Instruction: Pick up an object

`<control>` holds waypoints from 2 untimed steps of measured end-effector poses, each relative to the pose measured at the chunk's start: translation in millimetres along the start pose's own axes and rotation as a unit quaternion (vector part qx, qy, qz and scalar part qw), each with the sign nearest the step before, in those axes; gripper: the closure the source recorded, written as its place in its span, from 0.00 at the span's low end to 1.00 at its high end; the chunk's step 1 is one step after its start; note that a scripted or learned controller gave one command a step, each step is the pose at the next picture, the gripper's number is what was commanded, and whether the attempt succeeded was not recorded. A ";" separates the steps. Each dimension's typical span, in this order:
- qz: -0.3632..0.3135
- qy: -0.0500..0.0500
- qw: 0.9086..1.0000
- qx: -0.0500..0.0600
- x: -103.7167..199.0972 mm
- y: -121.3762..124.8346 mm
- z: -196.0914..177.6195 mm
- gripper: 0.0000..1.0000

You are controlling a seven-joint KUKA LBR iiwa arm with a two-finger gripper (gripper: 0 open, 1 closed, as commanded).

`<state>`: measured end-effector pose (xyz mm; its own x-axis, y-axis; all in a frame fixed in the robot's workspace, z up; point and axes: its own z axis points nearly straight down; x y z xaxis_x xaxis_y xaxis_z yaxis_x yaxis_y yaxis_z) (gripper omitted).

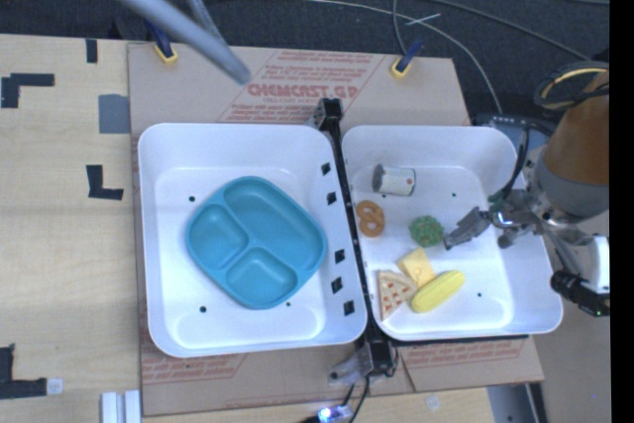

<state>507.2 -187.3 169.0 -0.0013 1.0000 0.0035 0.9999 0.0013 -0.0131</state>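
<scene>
Green broccoli piece (pixel 427 231), right bin (pixel 495 149) centre, at 9 o'clock from the pincer (pixel 464 231), whose state I cannot tell: likely light, lumpy moulded plastic, best nipped across its crown; corn (pixel 437 291) at 6 o'clock.

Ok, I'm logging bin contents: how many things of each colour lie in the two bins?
Blue: 1, divided plastic plate
Yellow: 2, corn cob, cheese wedge
Green: 1, broccoli floret
Brown: 1, pretzel
Orange: 1, pizza slice
White: 1, cylinder
Total: 7
</scene>
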 end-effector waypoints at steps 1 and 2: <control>0.000 0.000 1.000 -0.001 -7.7 4.6 55.9 0.00; 0.000 -0.002 1.000 -0.004 -8.1 5.1 87.9 0.00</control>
<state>511.2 -195.1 81.0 -0.0014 1.0000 -0.0007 1.0000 0.0014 -0.0047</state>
